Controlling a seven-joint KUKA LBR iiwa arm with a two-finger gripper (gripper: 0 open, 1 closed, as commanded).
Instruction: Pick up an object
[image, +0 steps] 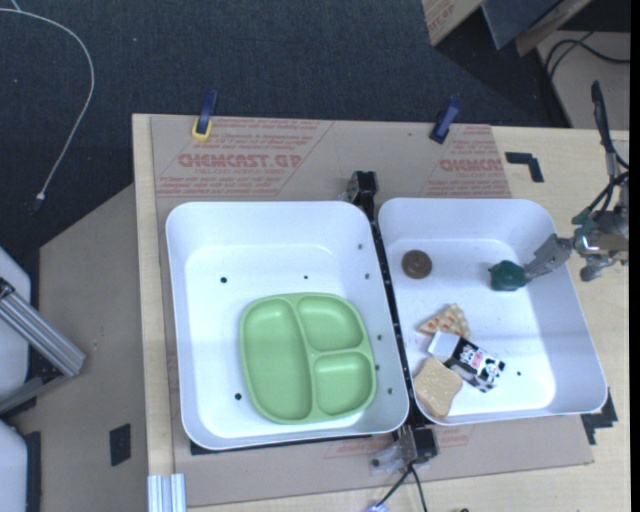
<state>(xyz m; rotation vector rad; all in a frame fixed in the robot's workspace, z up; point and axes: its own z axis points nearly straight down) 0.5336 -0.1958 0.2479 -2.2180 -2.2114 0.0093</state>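
The claw (528, 266) reaches into the right bin (570, 340) from its right rim and meets a small teal object (507, 276) near the bin's upper right, though whether it is spread or pinching cannot be told. A brown disc (417, 264), crackers (445, 322), a black-and-white packet (472, 362) and a tan slice (436, 388) lie nearer the divider, while the left bin (200, 300) holds a green divided plate (306, 356)

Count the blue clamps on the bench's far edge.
2: one blue clamp with a yellow tip above the left bin, the other blue clamp above the right bin.
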